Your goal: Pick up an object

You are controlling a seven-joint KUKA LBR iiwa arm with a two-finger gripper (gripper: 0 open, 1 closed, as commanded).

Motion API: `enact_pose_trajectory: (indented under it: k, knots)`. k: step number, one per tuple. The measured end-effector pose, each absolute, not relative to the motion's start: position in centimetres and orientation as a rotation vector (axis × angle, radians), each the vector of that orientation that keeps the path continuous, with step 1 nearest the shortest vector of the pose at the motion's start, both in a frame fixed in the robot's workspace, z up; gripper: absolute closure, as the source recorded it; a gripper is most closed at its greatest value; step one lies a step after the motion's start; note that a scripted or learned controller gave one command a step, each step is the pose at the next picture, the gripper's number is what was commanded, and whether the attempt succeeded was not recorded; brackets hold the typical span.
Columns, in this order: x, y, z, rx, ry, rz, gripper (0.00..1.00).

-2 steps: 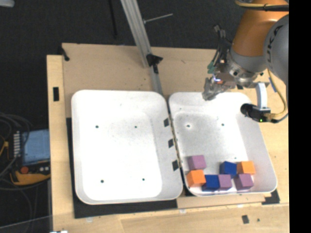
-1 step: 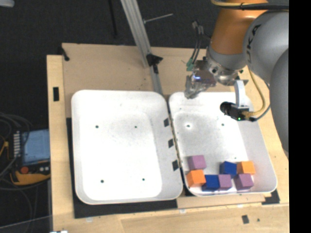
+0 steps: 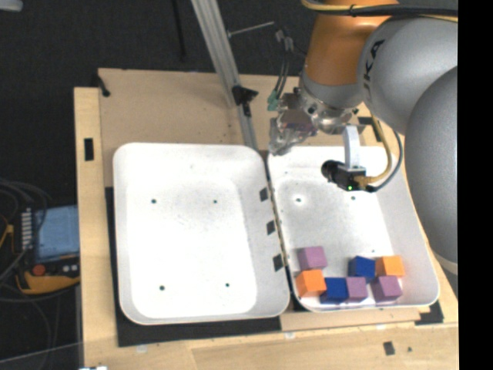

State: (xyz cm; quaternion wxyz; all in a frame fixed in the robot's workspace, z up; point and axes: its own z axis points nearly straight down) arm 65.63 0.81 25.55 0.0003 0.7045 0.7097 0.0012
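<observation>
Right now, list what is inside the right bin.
Right bin: purple, orange, blue and other blocks near its front edge. The arm covers its far right corner.

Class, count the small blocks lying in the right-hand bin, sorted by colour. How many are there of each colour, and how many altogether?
Purple blocks: 3
Orange blocks: 2
Blue blocks: 2
Total: 7, all clustered at the near end of the right bin.
</observation>
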Motion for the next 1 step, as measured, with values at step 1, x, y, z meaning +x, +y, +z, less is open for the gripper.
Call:
enact_pose_trajectory:
  k: [1]
  knots:
    - [66.85,5.80,23.78,2.214,2.228,0.001,1.00]
